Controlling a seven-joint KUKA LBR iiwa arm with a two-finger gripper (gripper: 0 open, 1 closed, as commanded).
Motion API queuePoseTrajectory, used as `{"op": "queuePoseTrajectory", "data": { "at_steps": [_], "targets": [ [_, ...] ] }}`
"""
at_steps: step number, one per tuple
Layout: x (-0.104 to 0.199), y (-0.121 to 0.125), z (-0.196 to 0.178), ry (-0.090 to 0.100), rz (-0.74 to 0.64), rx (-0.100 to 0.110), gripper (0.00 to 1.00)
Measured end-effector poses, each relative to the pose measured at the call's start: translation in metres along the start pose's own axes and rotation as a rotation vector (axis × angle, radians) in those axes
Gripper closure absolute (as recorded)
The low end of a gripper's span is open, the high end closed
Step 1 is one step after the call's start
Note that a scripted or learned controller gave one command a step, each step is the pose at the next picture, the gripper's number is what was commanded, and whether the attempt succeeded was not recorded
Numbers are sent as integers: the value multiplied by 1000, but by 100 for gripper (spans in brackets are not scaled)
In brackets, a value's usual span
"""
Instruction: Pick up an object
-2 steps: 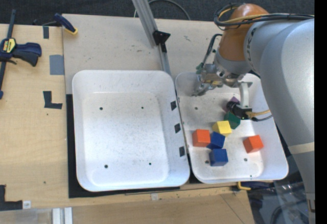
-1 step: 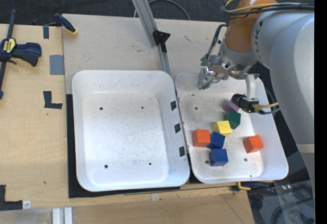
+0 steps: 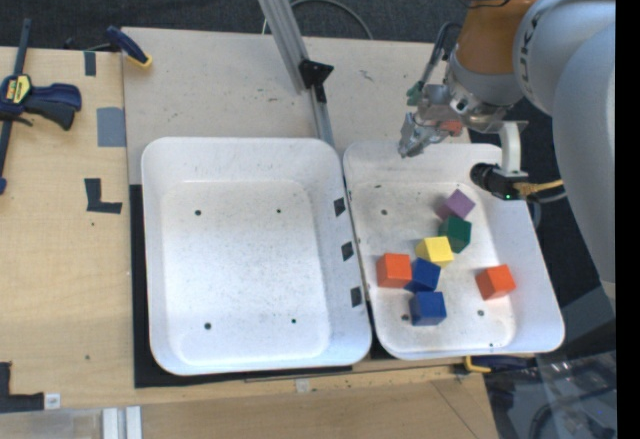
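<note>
I log: left bin [image 3: 170, 167] on the desk [image 3: 200, 77]; right bin [image 3: 535, 317] holding orange cube [image 3: 394, 270], two blue cubes [image 3: 427, 307], yellow cube [image 3: 437, 249], green cube [image 3: 458, 231], purple cube [image 3: 460, 203], second orange cube [image 3: 495, 281]. End effector [image 3: 414, 144] above that bin's far rim; whether it is spread or closed I cannot tell.

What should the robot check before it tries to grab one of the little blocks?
1. Blocks in the right bin to pick from: ok, seven lie there.
2. Pincer above that bin: ok, at its far rim, apart from the blocks.
3. Pincer carrying nothing already: cannot tell, its tip is too small to read.
4. A block standing free: ok, the orange block near the right wall sits alone.
5. Crowded blocks to avoid: not ok, the yellow block touches green and blue neighbours.
</note>
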State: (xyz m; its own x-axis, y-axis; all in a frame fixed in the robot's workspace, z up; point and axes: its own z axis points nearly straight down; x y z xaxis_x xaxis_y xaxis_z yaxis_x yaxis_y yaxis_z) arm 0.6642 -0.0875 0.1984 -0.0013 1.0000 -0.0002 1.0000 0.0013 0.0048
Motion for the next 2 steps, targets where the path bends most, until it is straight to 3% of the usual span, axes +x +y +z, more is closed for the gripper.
{"op": "queuePoseTrajectory", "data": {
  "at_steps": [2],
  "targets": [
    [111,-8,-20,2,-6,7,100]
  ]
}}
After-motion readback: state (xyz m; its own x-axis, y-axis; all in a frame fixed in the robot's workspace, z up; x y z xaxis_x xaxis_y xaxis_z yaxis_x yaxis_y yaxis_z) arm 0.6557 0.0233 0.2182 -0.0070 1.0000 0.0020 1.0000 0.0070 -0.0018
